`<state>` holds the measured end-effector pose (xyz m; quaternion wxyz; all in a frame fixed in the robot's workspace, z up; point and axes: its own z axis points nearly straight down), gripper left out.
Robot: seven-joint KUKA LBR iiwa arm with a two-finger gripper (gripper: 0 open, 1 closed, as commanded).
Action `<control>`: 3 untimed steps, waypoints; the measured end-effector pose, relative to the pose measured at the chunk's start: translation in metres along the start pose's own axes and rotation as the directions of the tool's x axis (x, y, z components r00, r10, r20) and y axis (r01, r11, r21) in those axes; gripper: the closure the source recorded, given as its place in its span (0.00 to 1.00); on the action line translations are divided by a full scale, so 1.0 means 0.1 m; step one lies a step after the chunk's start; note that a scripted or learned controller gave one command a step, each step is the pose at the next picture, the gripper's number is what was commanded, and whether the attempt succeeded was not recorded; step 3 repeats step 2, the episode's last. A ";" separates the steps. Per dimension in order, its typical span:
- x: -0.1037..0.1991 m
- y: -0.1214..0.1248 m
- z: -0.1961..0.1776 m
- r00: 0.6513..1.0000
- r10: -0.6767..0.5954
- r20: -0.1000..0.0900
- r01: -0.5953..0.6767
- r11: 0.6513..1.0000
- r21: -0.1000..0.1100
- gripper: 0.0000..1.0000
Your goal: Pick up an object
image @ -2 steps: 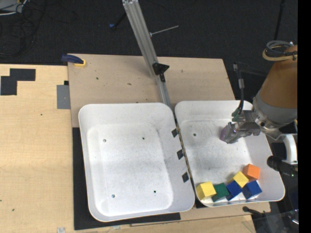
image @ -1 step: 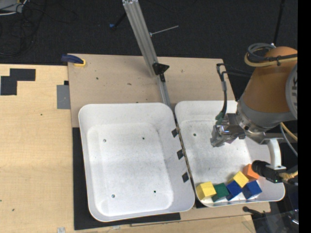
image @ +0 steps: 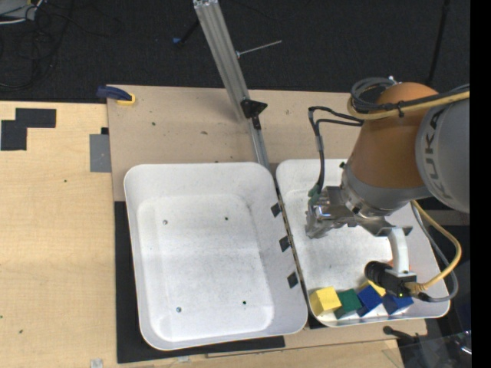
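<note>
The pincer hangs over the middle of the right bin; how far apart its tips stand cannot be told. The yellow block, green block and blue blocks lie clustered at that bin's near edge, apart from the pincer.

Below the two-finger gripper, bare floor of the right white bin; nearer the camera, yellow, green and blue blocks crowd the corner.

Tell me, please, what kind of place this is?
Probably a robotics lab bench: a grey and orange arm reaches over two white bins, small coloured blocks lie in the right one, and cables trail behind.
</note>
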<state>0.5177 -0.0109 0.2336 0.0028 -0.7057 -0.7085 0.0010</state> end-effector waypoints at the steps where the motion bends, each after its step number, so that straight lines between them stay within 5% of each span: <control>1: 0.52 -0.11 -0.08 1.000 -0.001 0.000 0.001 1.000 -0.001 1.00; 2: 1.09 -0.20 -0.11 1.000 -0.002 0.001 0.002 1.000 -0.001 1.00; 3: 1.09 -0.20 -0.11 1.000 -0.002 0.001 0.002 1.000 -0.001 1.00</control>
